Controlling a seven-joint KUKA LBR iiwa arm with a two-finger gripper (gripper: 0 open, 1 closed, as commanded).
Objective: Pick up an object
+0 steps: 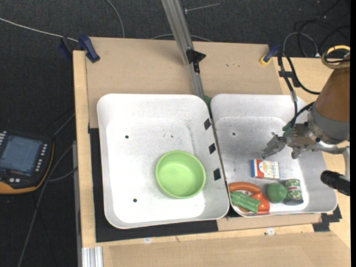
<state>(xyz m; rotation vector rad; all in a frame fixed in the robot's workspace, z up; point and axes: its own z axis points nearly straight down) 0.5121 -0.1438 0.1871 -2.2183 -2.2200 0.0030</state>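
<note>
From my station the feed is evenly and brightly lit from overhead. The two white bins (146, 113) come close to washing out, with soft grey shading along their inner walls. The green bowl (180, 174) casts only a faint shadow. The dark floor around the counter (142, 65) swallows detail. Focus is fair, slightly grainy, and the end effector (285, 144) looks a bit smeared.

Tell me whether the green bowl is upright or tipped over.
Upright. The green bowl sits in the left bin with its round opening facing up and its hollow inside in view.
</note>
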